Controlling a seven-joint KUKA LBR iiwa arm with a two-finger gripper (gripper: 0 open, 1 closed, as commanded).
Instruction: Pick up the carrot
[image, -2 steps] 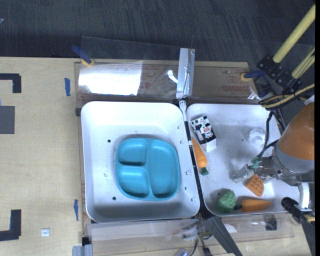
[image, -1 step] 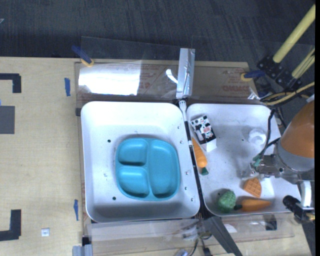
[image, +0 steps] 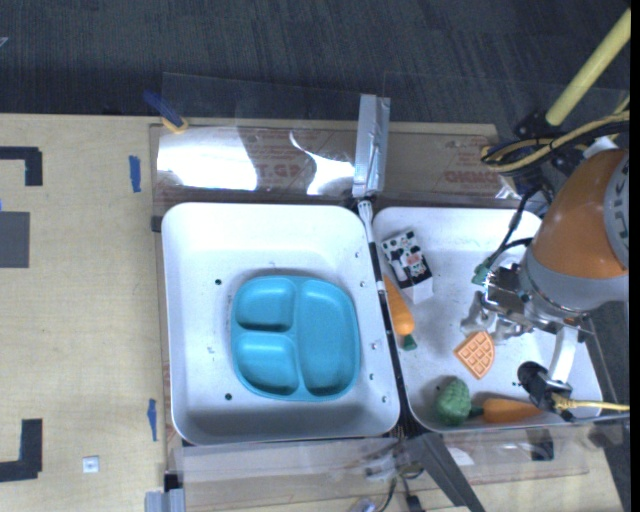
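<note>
Carrot (image: 400, 312) left of claw (image: 487, 322), apart

This looks like a robotics lab or test bench rather than a home or kitchen. A plywood bench top (image: 70, 300) carries black tape marks (image: 28, 165) and scraps of blue tape (image: 134, 172). Two white bins (image: 185, 300) sit side by side under a clear plastic sheet (image: 260, 160). Loose yellow and black cables (image: 520, 148) trail beside the grey and orange robot arm (image: 590, 235). The food in the bins is toy food, such as a small waffle (image: 475, 354).
</note>
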